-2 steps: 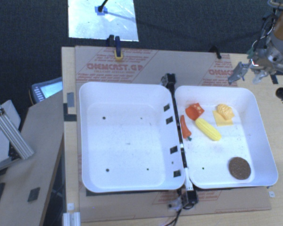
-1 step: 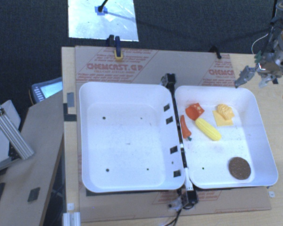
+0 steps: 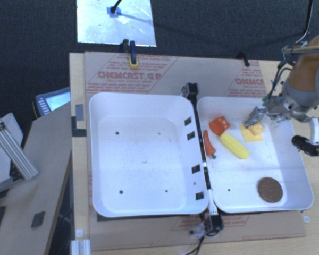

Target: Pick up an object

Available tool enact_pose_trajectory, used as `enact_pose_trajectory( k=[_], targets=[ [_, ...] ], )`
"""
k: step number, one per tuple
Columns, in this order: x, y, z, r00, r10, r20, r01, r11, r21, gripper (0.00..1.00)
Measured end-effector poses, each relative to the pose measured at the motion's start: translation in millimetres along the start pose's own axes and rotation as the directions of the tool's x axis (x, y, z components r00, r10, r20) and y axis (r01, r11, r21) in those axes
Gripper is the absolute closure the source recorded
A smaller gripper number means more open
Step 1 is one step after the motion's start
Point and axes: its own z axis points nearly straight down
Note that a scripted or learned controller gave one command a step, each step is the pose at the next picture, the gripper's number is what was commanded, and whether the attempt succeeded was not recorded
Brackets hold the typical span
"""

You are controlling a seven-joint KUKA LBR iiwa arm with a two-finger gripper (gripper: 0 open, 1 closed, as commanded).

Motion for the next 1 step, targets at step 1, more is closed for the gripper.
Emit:
enact_pose_trajectory(
  k=[1],
  targets=[
    [60.7, 25.9, 32.4, 1.0, -0.009, 0.001, 0.009, 1.0, -0.009, 0.0]
  ],
)
